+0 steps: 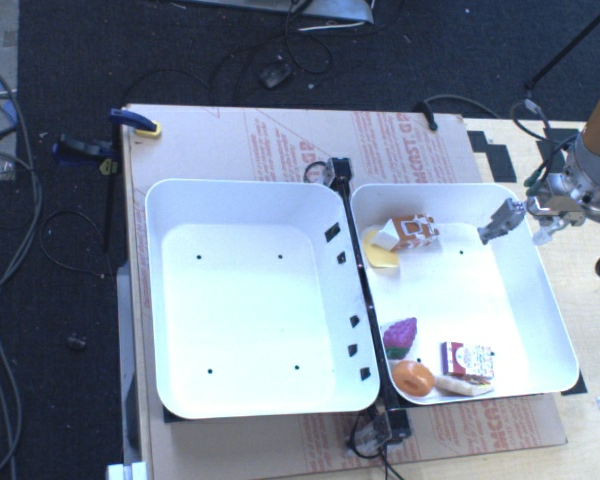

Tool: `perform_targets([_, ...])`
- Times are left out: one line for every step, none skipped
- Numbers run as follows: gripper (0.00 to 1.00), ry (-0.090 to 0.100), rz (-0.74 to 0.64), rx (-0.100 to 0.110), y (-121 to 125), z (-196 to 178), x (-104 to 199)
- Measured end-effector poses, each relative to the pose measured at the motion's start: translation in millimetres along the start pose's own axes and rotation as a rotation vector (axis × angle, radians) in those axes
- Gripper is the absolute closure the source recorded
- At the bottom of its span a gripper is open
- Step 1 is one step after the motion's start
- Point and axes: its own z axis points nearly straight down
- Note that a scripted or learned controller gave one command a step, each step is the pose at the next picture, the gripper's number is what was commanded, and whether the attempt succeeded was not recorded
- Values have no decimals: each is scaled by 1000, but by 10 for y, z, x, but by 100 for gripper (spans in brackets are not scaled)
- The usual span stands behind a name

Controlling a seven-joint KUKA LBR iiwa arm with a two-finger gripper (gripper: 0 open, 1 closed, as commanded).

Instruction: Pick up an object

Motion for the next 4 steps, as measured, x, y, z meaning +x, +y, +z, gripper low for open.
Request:
perform_targets([0,-2,-2,-9,18,-48,4])
perform_targets([0,0,-2,-4,67,550,64])
perform_targets([0,-1,-1,-5,15,991,36])
perform_targets([0,-1,-2,-6,13,1363,39])
